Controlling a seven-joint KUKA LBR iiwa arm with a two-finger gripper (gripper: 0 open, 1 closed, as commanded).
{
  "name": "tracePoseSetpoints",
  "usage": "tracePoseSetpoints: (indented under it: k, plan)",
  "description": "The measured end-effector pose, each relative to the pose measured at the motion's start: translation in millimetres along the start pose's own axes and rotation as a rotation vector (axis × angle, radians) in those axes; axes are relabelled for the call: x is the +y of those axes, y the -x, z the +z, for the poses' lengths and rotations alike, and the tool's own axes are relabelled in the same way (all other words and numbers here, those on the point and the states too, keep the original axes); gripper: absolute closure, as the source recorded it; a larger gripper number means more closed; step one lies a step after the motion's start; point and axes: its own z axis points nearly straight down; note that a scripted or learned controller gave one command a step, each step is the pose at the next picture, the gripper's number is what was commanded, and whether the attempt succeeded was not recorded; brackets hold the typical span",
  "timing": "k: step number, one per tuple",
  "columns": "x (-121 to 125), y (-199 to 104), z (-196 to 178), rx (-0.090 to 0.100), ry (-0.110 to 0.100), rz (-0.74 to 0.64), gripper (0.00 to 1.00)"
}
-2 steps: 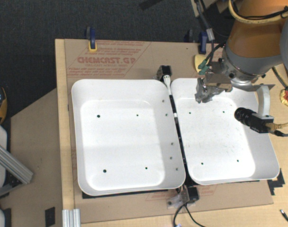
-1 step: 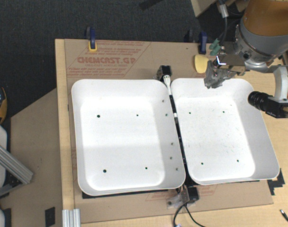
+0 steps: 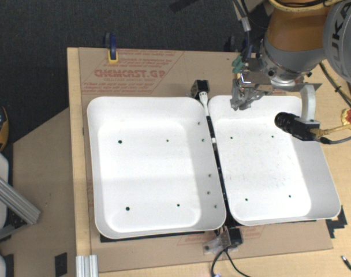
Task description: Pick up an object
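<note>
White right bin (image 3: pixel 314 206) had end effector (image 3: pixel 242 101) poised at its far-left corner to reach in; grip state unclear.

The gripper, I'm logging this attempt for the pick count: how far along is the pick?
Done: nothing looks picked. In hand: the gripper sits high over the back edge of the right bin, near its left corner, with no object visible between its fingers. Left: an object to pick must be found, closed on and lifted; I see none on the floor of the right bin or the left bin.
</note>
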Motion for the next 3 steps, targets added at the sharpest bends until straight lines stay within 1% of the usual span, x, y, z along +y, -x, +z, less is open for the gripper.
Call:
tracePoseSetpoints:
  k: [1,2,3]
  plan:
    - [-15.8,7.5,-13.7,0.001,0.006,0.001,1.00]
    - [-24.6,5.3,-44.2,0.000,0.013,-0.001,1.00]
    - [44.7,-30.9,40.0,0.001,0.004,-0.003,1.00]
